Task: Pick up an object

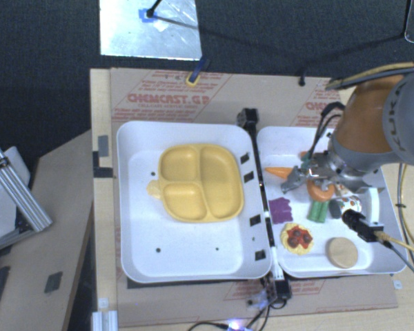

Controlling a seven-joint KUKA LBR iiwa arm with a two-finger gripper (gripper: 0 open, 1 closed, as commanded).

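While the grey KUKA arm (372,126) with its orange band reaches in from the right, its gripper (316,178) hangs low over the right white bin (290,140), among the toy foods gathered there; how far the gripper is open cannot be told from this slanted view, since the wrist and its cabling cover much of it, and nothing can be seen held by it. An orange carrot (277,172) lies just to the left of the gripper, its tip pointing toward the divider between the bins. Directly under or just beside the gripper sits a round orange piece (322,192), partly hidden by the gripper body, and whether they touch cannot be told. A green cylinder-shaped piece (318,211) lies just below that, and a flat purple piece (280,209) rests to its left near the bin's inner wall. Closer to the front of the bin are a small yellow pizza with red topping (298,238) and, to its right, a plain tan disc like a cookie (343,252). A black cable plug (359,225) hangs off the arm above the cookie. The left white bin (134,205) holds a yellow divided plate (195,183) with three compartments, lying flat near the bin's middle. Both bins rest on a cardboard sheet (165,92) printed with red lettering
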